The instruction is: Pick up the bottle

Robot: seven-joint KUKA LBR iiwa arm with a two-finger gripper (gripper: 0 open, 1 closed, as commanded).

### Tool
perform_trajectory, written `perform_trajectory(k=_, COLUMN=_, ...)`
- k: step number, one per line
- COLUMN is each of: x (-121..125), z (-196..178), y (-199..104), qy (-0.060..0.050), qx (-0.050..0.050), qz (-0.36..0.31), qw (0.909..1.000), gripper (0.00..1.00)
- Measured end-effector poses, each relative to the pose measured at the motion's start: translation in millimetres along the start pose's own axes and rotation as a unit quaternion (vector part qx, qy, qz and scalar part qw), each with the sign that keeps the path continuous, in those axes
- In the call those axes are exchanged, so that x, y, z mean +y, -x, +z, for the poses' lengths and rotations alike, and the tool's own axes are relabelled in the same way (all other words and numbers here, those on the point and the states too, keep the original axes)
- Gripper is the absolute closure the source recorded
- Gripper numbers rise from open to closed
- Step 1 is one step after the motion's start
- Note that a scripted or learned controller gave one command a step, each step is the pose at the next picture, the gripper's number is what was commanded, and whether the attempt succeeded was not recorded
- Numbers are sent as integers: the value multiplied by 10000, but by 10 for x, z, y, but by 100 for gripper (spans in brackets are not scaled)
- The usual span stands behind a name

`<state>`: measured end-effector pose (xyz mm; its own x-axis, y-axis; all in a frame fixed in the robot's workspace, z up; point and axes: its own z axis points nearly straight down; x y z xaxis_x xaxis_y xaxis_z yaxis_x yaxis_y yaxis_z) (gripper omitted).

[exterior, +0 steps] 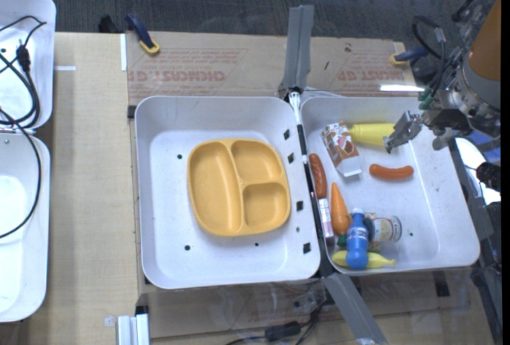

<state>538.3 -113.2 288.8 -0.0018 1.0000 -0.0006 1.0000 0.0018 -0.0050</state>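
Observation:
A blue bottle (pixel 357 241) with a blue cap lies at the front of the right bin (pixel 446 208), resting across a yellow banana (pixel 381 260) and next to a small glass jar (pixel 387 229). A yellow squeeze bottle (pixel 371 133) lies at the back of the same bin. My gripper (pixel 419 135) hangs over the back right of this bin, just right of the yellow bottle and above a red sausage (pixel 391 171). It is open with nothing between its fingers, and it is well apart from the blue bottle.
The right bin also holds a small carton (pixel 342 148), a carrot (pixel 339 209) and a hot dog (pixel 317 174) along its left wall. In the left bin (pixel 159 200) sits a yellow divided plate (pixel 238 186). Blue clamps (pixel 141 33) rest on the cardboard behind the bins.

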Motion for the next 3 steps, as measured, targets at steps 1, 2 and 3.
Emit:
perform_trajectory(k=1, x=-341, z=387, y=-242, qy=-12, qx=3, qz=1156, qw=9933, gripper=0)
perform_trajectory(k=2, x=-596, z=148, y=-93, qy=5, qx=-1, qz=634, qw=9980, gripper=0)
perform_trajectory(k=3, x=-608, z=1159, y=-215, qy=-9, qx=2, qz=1685, qw=9857, gripper=0)
